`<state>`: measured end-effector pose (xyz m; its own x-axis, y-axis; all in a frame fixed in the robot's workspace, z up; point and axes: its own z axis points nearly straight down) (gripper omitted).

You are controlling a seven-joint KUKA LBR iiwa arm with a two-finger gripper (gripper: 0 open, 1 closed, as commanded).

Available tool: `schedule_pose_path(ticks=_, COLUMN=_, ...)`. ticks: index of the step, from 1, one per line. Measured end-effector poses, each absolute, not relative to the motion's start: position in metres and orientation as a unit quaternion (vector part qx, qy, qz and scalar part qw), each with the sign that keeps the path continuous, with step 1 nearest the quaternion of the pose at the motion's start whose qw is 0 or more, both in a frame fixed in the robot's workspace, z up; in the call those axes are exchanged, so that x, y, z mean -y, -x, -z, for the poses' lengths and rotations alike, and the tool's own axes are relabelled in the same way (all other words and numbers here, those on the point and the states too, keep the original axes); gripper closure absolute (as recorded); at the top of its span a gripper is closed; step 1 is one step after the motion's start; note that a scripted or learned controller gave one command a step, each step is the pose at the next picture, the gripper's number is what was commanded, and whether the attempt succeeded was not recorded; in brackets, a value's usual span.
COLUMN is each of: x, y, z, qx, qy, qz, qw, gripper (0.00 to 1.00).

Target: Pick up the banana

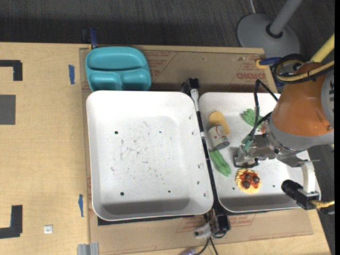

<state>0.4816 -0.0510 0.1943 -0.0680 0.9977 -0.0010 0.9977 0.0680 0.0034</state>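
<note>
Two white bins sit side by side on your bench; the left bin (143,153) holds nothing but scuff marks, while the right bin (281,195) carries the clutter. Your banana (219,122) lies in the right bin's upper left part, near the divider, touching a small grey can (219,138) just below it. A green pea pod (220,162) lies lower, a green leafy piece (248,116) lies farther right, and a small pizza toy (248,180) sits just under your gripper (247,155). The gripper hovers apart from the banana; whether its fingers are spread or closed, you cannot tell. A teal tray (117,68) rests behind the left bin.
</note>
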Motion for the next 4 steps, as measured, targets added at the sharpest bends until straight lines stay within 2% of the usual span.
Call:
schedule_pose_path(ticks=1, x=0.051, y=-0.481, z=-0.194, qx=-0.731, qy=-0.683, qz=-0.0008, qw=0.001, gripper=0.00)
schedule_pose_path(ticks=2, x=-0.012, y=-0.479, z=-0.184, qx=-0.784, qy=-0.621, qz=0.0002, qw=-0.001, gripper=0.00)
schedule_pose_path(ticks=3, x=0.065, y=-0.511, z=-0.278, qx=-0.818, qy=-0.576, qz=-0.0003, qw=0.001, gripper=0.00)
schedule_pose_path(ticks=4, x=0.082, y=-0.479, z=-0.211, qx=-0.841, qy=-0.541, qz=-0.0001, qw=0.000, gripper=0.00)
